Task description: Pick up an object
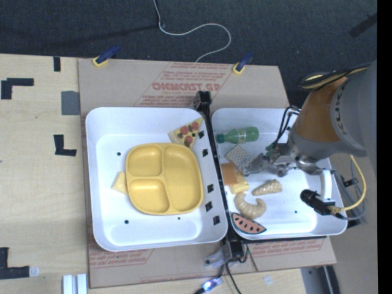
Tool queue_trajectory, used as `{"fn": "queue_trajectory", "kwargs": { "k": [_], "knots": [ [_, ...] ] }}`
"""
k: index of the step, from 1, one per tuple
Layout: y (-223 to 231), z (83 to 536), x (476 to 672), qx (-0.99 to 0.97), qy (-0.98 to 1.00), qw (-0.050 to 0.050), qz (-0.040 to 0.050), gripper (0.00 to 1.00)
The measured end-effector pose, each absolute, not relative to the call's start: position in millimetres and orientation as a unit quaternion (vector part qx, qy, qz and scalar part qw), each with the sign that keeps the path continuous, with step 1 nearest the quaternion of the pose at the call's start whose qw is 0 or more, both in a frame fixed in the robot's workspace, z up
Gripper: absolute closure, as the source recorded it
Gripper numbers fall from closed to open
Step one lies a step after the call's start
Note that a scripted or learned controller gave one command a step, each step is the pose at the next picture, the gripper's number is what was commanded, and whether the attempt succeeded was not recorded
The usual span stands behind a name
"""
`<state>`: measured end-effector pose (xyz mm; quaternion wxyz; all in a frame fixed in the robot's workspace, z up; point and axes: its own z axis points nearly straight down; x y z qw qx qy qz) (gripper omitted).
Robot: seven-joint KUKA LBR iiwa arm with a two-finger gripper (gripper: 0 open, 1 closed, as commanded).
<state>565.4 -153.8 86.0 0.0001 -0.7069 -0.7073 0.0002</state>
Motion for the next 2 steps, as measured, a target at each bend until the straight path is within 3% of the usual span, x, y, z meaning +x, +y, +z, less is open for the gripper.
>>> {"fn": "queue_trajectory", "kwargs": {
  "k": [1,2],
  "knots": [
    [-150,101,569.7,-0.705,-0.709,-0.001,-0.0056,1.0],
    [-145,151,561.2,-0.706,-0.708,0.0,-0.0004,1.0]
  ]
}}
